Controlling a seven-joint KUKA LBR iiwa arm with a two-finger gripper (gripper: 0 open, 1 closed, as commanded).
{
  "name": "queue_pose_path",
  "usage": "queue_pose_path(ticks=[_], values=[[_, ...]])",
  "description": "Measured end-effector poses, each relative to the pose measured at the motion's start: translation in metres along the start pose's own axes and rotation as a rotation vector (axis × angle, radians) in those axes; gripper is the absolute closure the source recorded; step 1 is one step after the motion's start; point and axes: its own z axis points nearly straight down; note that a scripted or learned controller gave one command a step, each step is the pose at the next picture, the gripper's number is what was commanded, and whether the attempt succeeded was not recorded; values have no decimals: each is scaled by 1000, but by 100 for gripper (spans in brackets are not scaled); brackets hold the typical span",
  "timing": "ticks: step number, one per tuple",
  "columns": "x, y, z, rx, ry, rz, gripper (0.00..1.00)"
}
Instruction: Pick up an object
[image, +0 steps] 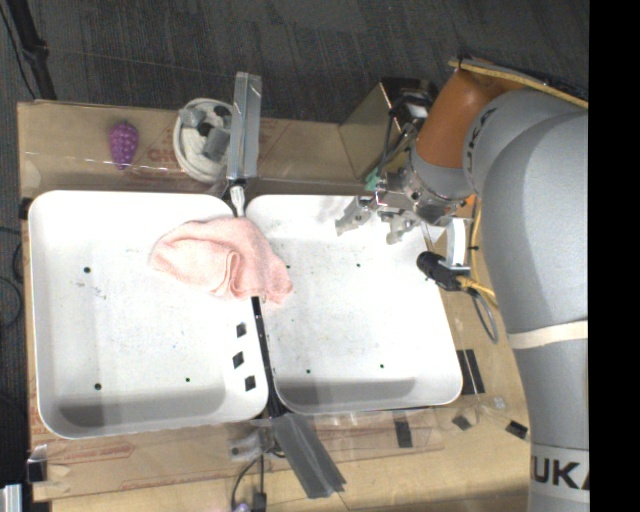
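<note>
While the claw (372, 217) hangs over the far edge of the right bin (360, 390), near that bin's far-right corner, its two pale fingers are spread apart with nothing between them, so it is open and carrying nothing. Behind it the grey arm (530, 220) with its orange band (450, 110) fills the right side of the camera view, reaching in over the bin's right edge. Beneath and around the claw the white floor of the right bin is bare of anything to grasp apart from a few dark specks. The one clear candidate for picking is the pink cloth (222, 255), which lies crumpled in the far-right corner of the left bin (100, 400) and drapes over the shared divider, one fold spilling just into the right bin's far-left corner (it sits well apart from the claw, across most of the right bin's width). Farther out, on the tabletop (70, 150) beyond the bins, a small purple object (123, 142) rests near the far-left corner and a white round object (203, 135) sits beside an upright grey post (246, 130). As I judge it, the task is barely begun: no grasp has been made, and reaching, closing and lifting all remain.
</note>
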Motion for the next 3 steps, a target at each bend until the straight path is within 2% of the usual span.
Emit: queue_pose_path(ticks=[1,2,3], values=[[33,-5,51,-1,0,-271,0],[-11,2,-22,-5,-1,-65,0],[38,-22,34,-2,-1,-221,0]])
